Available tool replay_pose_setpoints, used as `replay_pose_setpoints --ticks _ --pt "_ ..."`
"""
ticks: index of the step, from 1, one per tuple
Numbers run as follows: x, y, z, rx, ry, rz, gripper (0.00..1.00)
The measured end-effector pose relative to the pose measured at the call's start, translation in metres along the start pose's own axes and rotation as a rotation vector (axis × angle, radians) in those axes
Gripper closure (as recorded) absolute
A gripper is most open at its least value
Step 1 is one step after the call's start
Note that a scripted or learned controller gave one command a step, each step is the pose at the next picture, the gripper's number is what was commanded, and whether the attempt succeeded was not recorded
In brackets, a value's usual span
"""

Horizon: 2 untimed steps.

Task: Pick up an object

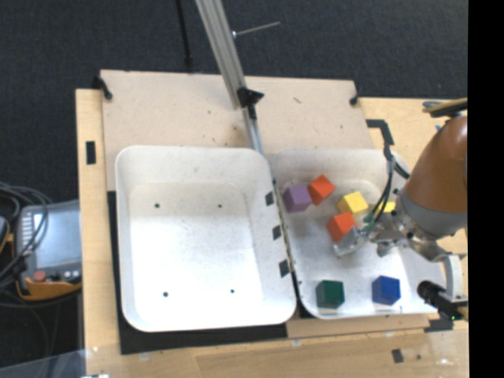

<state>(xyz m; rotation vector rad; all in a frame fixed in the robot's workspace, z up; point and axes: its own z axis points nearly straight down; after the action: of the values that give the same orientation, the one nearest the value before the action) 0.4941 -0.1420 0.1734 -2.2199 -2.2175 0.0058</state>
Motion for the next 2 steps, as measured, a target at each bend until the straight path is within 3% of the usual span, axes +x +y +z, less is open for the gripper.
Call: replay_pose_setpoints --ticks 1,2 --pt "0.004 0.003 0.061 0.0 0.0 0.001 0.0" --pt "0.002 0.004 0.076 -0.007 -0.003 0.003 0.0"
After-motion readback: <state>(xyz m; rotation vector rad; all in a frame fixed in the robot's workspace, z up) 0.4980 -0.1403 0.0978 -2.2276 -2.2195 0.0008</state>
